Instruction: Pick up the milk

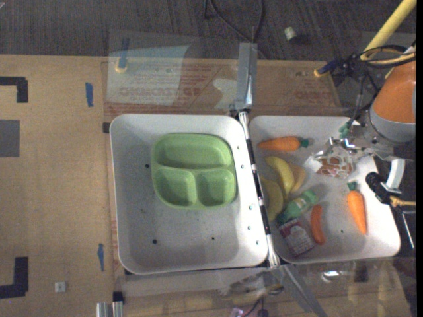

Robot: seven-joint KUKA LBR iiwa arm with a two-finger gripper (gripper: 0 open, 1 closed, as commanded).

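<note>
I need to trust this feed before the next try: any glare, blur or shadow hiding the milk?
Camera view: overall soft and slightly blurred; the milk in the right bin is a pale, washed-out patch with unreadable print. Glare streaks the clear sheet above the left bin. The arm looks blurred at the frame edge, beside the milk.

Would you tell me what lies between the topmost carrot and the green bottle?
In the camera view, yellow bananas lie between carrot and bottle.
</note>
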